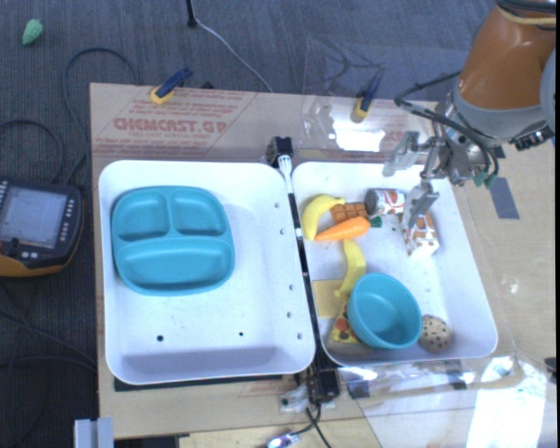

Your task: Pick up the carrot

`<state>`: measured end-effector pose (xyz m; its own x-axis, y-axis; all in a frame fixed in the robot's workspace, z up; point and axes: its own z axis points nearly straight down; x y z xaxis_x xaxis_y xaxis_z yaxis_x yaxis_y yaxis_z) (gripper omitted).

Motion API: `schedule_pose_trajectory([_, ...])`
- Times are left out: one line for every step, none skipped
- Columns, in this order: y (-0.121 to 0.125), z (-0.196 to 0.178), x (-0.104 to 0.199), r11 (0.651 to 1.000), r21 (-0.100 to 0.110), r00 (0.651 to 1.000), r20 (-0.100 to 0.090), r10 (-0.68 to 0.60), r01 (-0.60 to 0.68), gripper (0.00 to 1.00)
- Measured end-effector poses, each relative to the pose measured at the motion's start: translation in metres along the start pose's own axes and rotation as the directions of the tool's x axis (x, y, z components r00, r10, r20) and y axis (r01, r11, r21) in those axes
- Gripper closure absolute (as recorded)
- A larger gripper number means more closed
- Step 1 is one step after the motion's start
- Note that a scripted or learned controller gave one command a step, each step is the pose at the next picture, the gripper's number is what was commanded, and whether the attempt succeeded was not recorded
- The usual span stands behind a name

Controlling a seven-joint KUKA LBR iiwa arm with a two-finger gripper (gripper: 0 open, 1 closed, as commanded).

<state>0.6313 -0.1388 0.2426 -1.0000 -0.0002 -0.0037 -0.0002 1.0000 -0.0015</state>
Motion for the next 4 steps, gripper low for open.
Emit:
schedule_pose_trajectory([0.037,0.092,0.025,1.000,-0.004,1.000,-0.012,0.025,-0.025,0.00])
schedule_pose_trajectory([0.041,0.151,0.023,0.989,-0.002,0.989,0.012,0.147,-0.147,0.00])
schedule_pose_trajectory([0.041,0.138,0.020,0.989,0.001,0.989,0.023,0.147,-0.147,1.00])
schedule_pose_trajectory([0.126,0.056,0.060,0.892,-0.004,0.892,0.002,0.451,-0.451,1.00])
